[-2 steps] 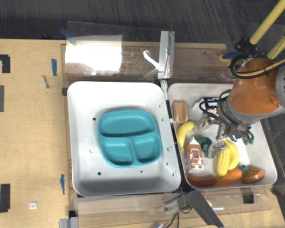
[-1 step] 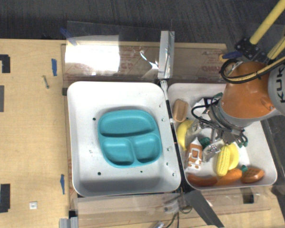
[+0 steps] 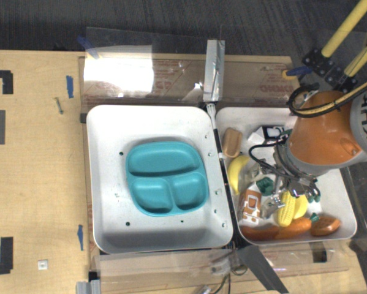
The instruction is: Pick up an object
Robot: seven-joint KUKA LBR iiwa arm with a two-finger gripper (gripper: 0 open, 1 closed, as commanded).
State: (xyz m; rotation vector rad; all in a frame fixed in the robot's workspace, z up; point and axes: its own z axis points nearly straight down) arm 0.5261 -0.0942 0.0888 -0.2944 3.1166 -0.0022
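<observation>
The right bin (image 3: 345,192) holds a pile of toy foods. A yellow banana (image 3: 234,172) lies at its left wall, with a tan bread piece (image 3: 231,141) above it. An orange-and-white carton (image 3: 251,205) sits lower left. A yellow corn cob (image 3: 290,207) lies in the middle, an orange carrot (image 3: 275,229) along the front wall, and a brown piece (image 3: 325,225) at the front right. My gripper (image 3: 280,190) hangs under the orange wrist, low over the pile just above the corn cob. Cables and the wrist hide its tips.
The left bin (image 3: 103,182) holds a teal divided plate (image 3: 166,177). A clear plastic wall and a metal divider post (image 3: 212,72) stand behind the bins. Brown bench surface with black tape marks lies to the left.
</observation>
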